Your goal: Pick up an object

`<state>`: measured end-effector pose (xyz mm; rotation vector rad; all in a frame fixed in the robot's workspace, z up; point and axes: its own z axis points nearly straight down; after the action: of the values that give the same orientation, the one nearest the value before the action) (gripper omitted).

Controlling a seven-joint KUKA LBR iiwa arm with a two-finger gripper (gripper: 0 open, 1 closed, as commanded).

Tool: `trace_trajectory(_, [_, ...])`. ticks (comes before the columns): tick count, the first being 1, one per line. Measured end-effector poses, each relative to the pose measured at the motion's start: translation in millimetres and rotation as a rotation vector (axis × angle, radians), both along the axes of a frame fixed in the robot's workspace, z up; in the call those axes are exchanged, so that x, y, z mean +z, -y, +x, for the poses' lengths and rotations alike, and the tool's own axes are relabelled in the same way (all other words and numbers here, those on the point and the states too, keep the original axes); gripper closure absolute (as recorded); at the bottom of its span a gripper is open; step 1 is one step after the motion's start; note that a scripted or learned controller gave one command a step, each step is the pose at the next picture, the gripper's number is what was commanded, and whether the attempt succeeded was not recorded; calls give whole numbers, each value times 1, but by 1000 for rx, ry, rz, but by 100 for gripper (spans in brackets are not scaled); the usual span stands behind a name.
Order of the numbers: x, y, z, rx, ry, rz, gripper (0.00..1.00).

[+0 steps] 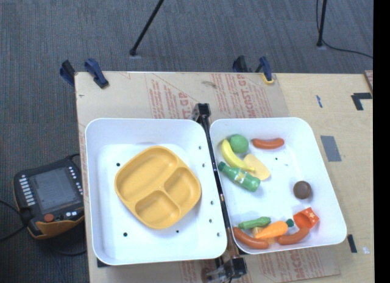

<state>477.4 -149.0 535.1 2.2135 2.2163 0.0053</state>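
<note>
Your left bin (97,154) holds a yellow divided plate (158,186). Your right bin (323,172) holds toy food: banana (231,155) at 11 o'clock, carrot (272,229) at 6. Gripper state: cannot tell.

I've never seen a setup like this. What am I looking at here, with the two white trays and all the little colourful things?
One camera fixed above a workbench looks down at a slant. Two shallow white bins sit side by side on a cardboard-covered bench. The left bin holds a yellow divided plate. The right bin holds toy food for a robot arm to pick from: a banana, a green ball, a green bottle, a sausage, a brown ball, a carrot and a few more pieces. The box on the floor at left looks like a handheld controller.
</note>
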Motion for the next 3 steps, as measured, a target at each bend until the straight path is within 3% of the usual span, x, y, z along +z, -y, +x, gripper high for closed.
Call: trace_trajectory(3, [31, -2, 6, 23, 22, -10, 100])
